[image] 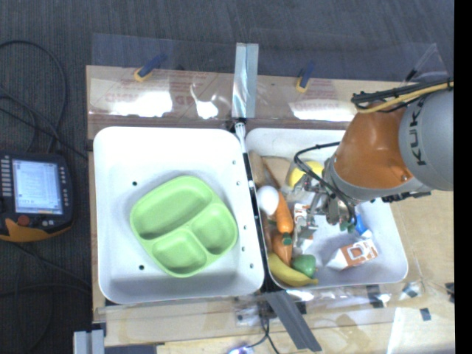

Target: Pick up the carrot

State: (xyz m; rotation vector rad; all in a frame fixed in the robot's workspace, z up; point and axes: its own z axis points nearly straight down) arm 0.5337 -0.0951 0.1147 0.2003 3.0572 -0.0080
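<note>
1. Overhead, the arm's orange band sits closest to your lens and blocks much of the right bin, so you read the scene around it.
2. Your target, the carrot, lies in the right bin hard against its left wall, slanting along that wall with its lower end buried among other items.
3. Touching the carrot's upper end you see a white egg; below it sit a green piece and a banana curving along the bin's near corner. Crowding like this leaves little room for fingers on the wall side.
4. Just right of the carrot, the gripper hangs low over the clutter, beside a small red-and-white packet. You cannot tell whether its jaws are open or closed; the metal parts blur into the objects beneath, and nothing is clearly between them.
5. Judging from this, the carrot is not yet lifted, and the approach likely needs to shift toward the wall.
6. Further right lies an orange-and-white carton; a yellow item peeks out near the wrist.
7. In the left bin a green divided plate rests alone, well apart from the work.
</note>
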